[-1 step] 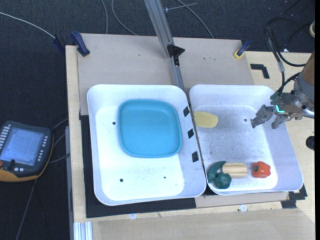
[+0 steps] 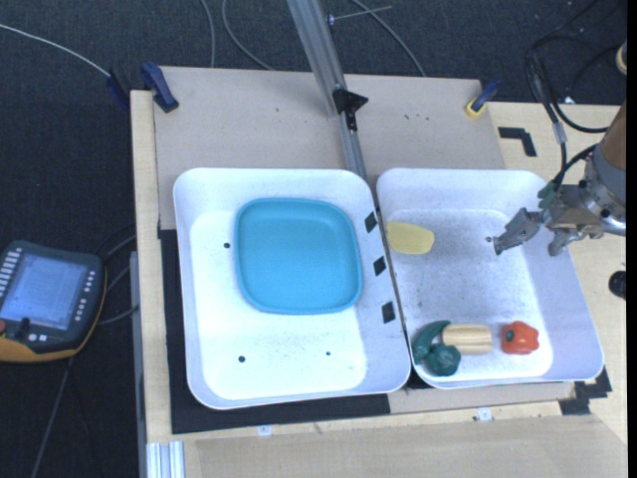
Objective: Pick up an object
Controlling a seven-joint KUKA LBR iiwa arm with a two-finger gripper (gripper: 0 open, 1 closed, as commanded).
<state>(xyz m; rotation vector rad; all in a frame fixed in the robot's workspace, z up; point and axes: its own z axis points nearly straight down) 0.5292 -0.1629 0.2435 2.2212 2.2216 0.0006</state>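
While the gripper (image 2: 530, 235) hangs spread and holding nothing over the right bin's (image 2: 567, 307) right edge, the objects lie apart — a yellow piece (image 2: 410, 238) near its left wall, green toy (image 2: 437, 349), beige block (image 2: 468, 339) and red pepper (image 2: 519, 338) along its front edge.

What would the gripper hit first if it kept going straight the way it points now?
The gripper points left and down over the right bin. It would probably meet that bin's bare speckled floor first; the yellow piece lies farther along. Height is unclear from this view.
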